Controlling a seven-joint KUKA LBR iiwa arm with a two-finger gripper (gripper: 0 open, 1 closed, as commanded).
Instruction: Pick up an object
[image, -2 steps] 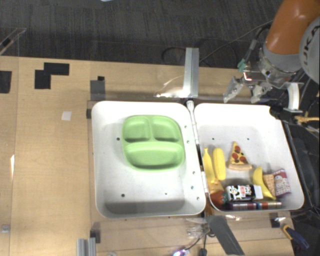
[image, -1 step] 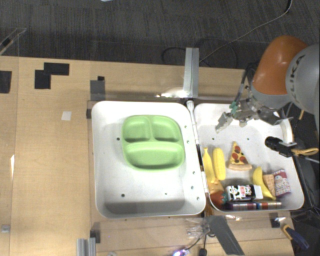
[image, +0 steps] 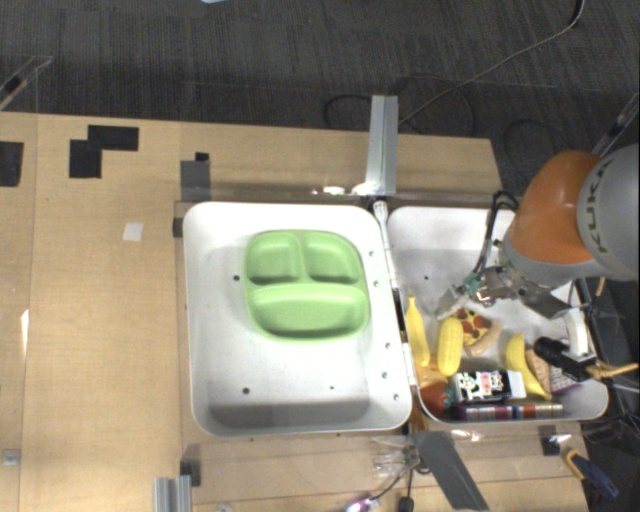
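The arm (image: 575, 215) comes in from the right, its orange band bulging over the far corner of the right bin (image: 440, 235), and it bends down so the gripper (image: 482, 291) hangs low over the middle of that bin. From where I stand the tool end is a small tangle of metal and cable, and I cannot tell how it is set or whether it has anything. Just below and to the left of it lies a corn cob (image: 451, 345), yellow and stubby, standing roughly lengthwise in the bin; it looks close to the gripper, though I can't say they touch. A long yellow banana (image: 416, 335) lies along the bin's left wall, beside the corn, and a second banana (image: 519, 362) curves at the right of the heap. Between them sits something pale and reddish I can't make out. A black and white box (image: 484, 384) lies across the near edge. The left bin (image: 215, 390) holds a green divided tray (image: 304, 282), flat, well apart from the arm.
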